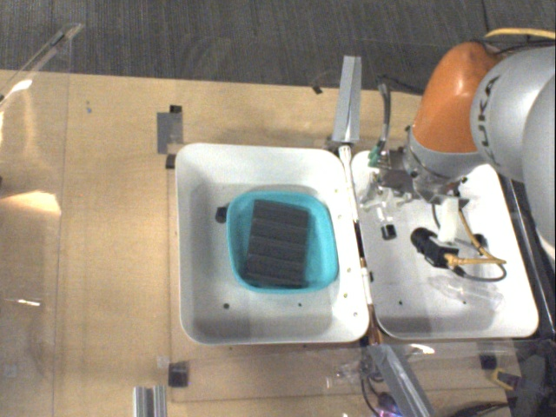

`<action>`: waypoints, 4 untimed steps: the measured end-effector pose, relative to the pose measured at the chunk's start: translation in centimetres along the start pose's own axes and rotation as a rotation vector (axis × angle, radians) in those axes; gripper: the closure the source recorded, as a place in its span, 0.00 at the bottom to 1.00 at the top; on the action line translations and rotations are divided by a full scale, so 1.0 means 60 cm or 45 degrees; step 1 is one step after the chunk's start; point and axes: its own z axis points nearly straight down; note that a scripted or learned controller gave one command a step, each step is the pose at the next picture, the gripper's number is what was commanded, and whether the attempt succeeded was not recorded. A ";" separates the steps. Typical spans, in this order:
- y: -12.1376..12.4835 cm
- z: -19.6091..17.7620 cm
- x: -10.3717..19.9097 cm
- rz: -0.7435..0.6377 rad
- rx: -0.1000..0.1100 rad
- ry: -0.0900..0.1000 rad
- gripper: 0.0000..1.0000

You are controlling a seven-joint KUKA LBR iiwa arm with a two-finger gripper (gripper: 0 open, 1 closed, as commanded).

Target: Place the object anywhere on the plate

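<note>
Left bin (200, 302): blue plate (326, 250) bearing dark ridged block (278, 246).

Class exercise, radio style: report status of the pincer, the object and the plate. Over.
Pincer over the right bin, fingers unclear. Dark ridged block lying on the blue plate in the left bin. Nothing between them but the bin walls. Over.
</note>
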 end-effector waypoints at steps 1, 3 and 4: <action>0.000 0.000 -0.001 0.001 0.000 0.000 0.00; -0.153 -0.324 -0.118 0.239 -0.011 -0.002 0.00; -0.134 -0.420 -0.248 0.414 -0.011 -0.005 0.00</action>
